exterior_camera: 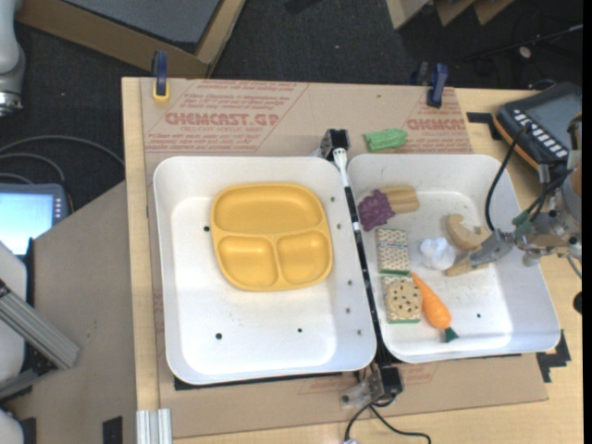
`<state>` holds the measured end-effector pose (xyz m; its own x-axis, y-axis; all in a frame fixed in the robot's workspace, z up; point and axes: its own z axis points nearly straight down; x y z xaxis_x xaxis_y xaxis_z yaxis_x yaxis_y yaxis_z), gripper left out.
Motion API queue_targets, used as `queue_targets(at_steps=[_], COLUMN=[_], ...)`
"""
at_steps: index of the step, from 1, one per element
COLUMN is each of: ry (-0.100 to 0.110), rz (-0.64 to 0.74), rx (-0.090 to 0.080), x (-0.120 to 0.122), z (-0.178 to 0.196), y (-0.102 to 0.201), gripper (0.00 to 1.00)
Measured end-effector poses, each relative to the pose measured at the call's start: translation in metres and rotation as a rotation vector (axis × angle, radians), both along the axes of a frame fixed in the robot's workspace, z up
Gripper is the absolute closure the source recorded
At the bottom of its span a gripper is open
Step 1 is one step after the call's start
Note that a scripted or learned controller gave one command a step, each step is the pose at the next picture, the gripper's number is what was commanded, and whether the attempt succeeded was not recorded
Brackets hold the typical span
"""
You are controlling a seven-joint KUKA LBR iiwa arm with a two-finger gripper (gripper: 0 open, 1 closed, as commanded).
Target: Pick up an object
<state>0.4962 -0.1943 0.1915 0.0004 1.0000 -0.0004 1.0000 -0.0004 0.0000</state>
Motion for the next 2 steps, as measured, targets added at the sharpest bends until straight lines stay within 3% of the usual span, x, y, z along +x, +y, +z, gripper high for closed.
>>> queue_targets(at_steps=[1,2], ry=[0.002,-0.006], rz=[0.005,0.005], rx=[0.002,-0.003], x=[0.028,0.075], z=[-0.112,-0.107], y=[0.046,0.079], gripper=[0.0,0.0])
